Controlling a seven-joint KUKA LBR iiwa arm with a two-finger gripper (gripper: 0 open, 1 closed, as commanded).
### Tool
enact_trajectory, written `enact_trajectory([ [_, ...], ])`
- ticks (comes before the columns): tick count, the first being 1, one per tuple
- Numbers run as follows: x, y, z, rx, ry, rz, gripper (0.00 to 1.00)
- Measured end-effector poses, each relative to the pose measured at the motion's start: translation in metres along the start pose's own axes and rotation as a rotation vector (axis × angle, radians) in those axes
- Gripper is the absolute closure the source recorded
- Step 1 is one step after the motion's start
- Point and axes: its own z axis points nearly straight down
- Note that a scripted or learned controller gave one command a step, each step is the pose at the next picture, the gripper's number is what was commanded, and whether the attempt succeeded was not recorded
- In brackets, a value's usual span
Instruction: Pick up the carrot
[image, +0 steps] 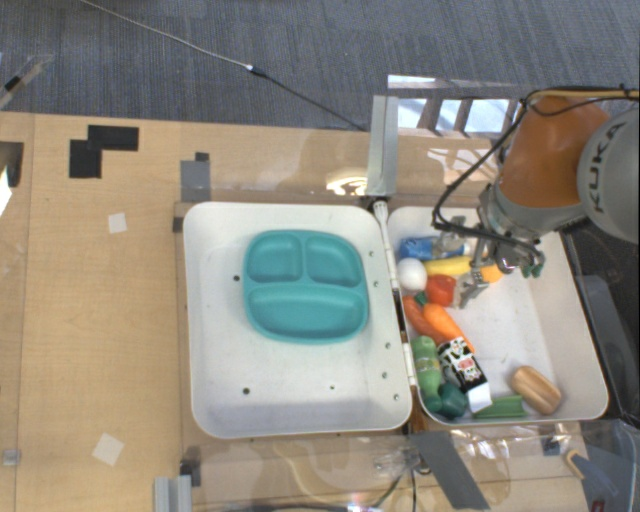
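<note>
Here, the carrot (441, 321) lies slantwise at the left side of the right-hand bin (555, 330), wedged among a white egg (411, 272), a red piece (441, 290), a yellow piece (449, 266), a blue item (416, 248), green toys (429, 362) and a black-and-white carton (463, 364), with a bread roll (536, 389) lower right. The gripper (478, 277) hangs at the upper middle of that bin, just right of the yellow and red pieces and above the carrot in the frame; whether it is open or closed cannot be told. The left-hand bin (215, 390) holds a teal divided plate (305, 284).
</note>
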Motion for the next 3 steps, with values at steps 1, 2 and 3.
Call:
enact_trajectory([
  [1,0.041,0.001,0.026,0.005,-0.020,0.254,0.00],
  [2,0.076,0.027,0.025,0.003,-0.023,0.549,0.00],
  [3,-0.006,0.030,-0.075,-0.002,-0.021,0.823,0.00],
])
